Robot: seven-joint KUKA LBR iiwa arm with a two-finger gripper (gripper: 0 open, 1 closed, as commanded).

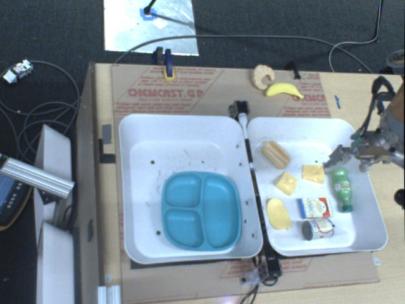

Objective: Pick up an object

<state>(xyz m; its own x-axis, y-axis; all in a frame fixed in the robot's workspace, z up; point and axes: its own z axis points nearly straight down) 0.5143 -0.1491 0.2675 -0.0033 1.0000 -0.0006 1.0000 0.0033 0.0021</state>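
1. The tool hangs over the right bin, just above the top of the green bottle; whether it is released or clenched cannot be told.
2. The green bottle lies in the right bin, beside the cheese wedge.
3. A blue plate sits in the left bin.
4. A banana lies on the bench behind the right bin.

Both white bins look like smooth moulded plastic with a soft sheen — the left one scuffed with dark specks. The blue divided plate is matt plastic. The bench top is rough brown cardboard with red print. The green bottle looks glossy — plastic. The banana has a smooth, waxy finish.
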